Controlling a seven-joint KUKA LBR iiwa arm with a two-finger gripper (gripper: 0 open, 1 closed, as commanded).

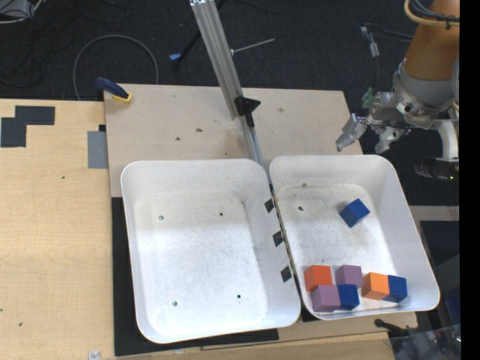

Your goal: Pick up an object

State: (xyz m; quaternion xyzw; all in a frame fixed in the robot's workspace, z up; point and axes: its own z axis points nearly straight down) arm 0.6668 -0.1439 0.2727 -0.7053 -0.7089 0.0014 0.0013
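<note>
starting at the left, you have the left bin [196, 250] with nothing for you to pick, and the slanted metal rail [223, 62] running down from the far side to the seam between the two bins.

move right and you reach the right bin [311, 201], where every candidate sits. at its near edge there is a tight cluster: an orange cube [318, 277] and a purple cube [348, 275] side by side, with a second purple cube [325, 298] and a small blue cube [348, 297] just in front of them, all touching or nearly so. just to the right, another orange cube [376, 285] presses against a dark blue cube [397, 288], close to the near right wall. the lone blue cube [354, 212] lies apart from the others, in the open middle of the bin, turned at an angle.

furthest right, the gripper [370, 133] hangs beyond the bin's far right corner, above the bench edge, with its fingers spread apart and nothing between them.

your risks come mostly from the cluster. if you drop onto those packed cubes, a finger is likely to land on top of a neighbour or wedge two blocks at once, and the grasp slips. the pair by the wall leaves little room for a finger on the wall side. the lone blue cube is the safer target, but its rotation means the jaws may close on corners and squirt it sideways unless you align the wrist first.
</note>
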